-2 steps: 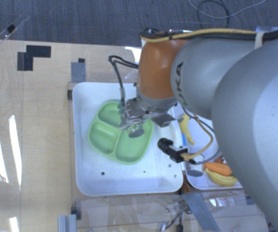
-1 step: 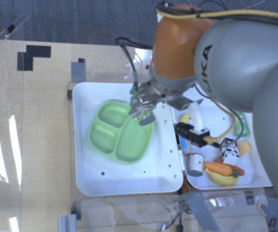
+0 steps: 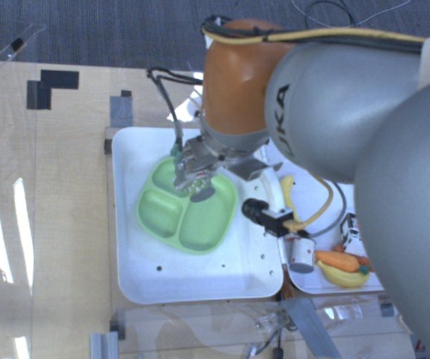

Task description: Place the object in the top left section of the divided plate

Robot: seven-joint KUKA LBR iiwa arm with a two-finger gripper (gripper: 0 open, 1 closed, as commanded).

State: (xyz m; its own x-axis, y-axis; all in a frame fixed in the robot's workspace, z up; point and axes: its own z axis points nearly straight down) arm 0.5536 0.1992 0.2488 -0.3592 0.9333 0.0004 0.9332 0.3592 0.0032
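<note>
A light green divided plate (image 3: 171,217) lies in the left white bin (image 3: 136,275). My gripper (image 3: 193,179) hangs over the plate's upper right part, near the ridge between sections. A small dark greenish object (image 3: 200,192) sits right below the fingertips, at the plate's upper right area; whether the fingers hold it I cannot tell. The big grey arm with its orange band (image 3: 237,81) covers the bin's upper right corner.
The right bin (image 3: 327,286) holds a carrot (image 3: 337,260), a yellow banana (image 3: 344,277), a small can (image 3: 301,253) and a pale yellow item (image 3: 287,193). The left bin's floor in front of the plate is bare white. Wooden bench lies to the left.
</note>
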